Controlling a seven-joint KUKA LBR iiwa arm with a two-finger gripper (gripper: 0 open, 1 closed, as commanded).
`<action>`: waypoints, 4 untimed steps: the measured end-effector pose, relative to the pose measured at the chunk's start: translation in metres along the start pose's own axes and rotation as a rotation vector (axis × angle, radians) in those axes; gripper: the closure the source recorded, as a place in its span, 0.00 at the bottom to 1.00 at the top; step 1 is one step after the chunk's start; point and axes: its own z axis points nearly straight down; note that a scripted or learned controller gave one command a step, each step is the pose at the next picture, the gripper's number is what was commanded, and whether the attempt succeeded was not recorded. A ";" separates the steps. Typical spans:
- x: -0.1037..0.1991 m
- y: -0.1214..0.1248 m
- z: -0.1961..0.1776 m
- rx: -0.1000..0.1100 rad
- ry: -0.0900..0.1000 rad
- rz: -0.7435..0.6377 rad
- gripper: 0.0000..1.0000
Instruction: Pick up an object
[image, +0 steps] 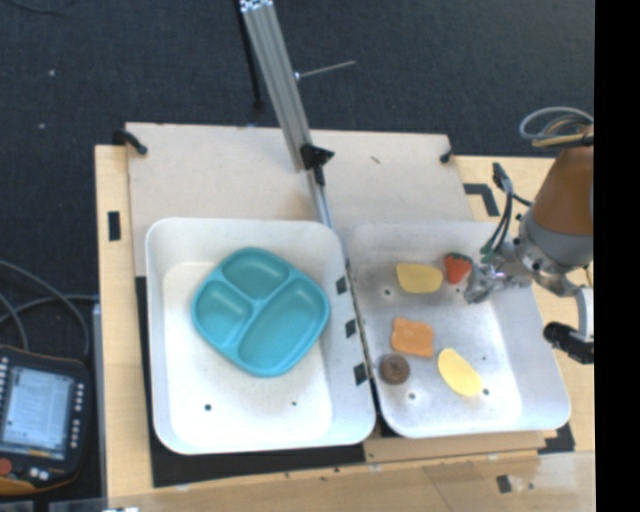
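From the camera view, my pincer (480, 283) hangs low in the right bin (530, 400), just beside the small red piece (458, 267) near the far wall; I can't tell its opening. I'd centre over that piece, away from the yellow-orange block (419, 277), and descend straight. The teal plate (262, 311) sits in the left bin (180, 420).
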 end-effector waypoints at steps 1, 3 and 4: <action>0.005 0.006 -0.048 -0.001 0.000 -0.002 1.00; 0.063 0.018 -0.095 0.002 0.002 -0.007 1.00; 0.116 0.021 -0.083 0.006 0.002 -0.006 1.00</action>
